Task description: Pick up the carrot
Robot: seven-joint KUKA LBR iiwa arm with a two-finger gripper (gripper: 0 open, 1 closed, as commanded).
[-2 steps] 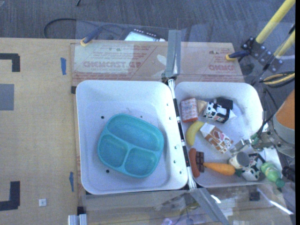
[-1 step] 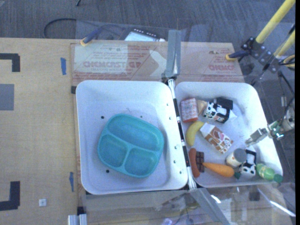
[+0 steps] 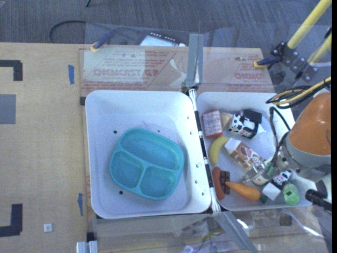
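Observation:
The carrot (image 3: 244,190) is a small orange cone with a dark stub at its left end. It lies flat near the front edge of the right bin (image 3: 281,206), pointing right. My gripper (image 3: 261,173) hangs just above and to the right of the carrot's thick end, below the arm's orange band (image 3: 315,130). The carrot rests on the bin floor and nothing is lifting it. Clutter around the gripper's tip hides part of it.
The right bin also holds a red box (image 3: 212,123), a black-and-white toy (image 3: 245,124), a banana (image 3: 218,147), a printed carton (image 3: 244,154), a red sausage (image 3: 216,182), a white block (image 3: 270,191) and a green piece (image 3: 290,195). The left bin (image 3: 100,141) holds a teal divided plate (image 3: 147,163).

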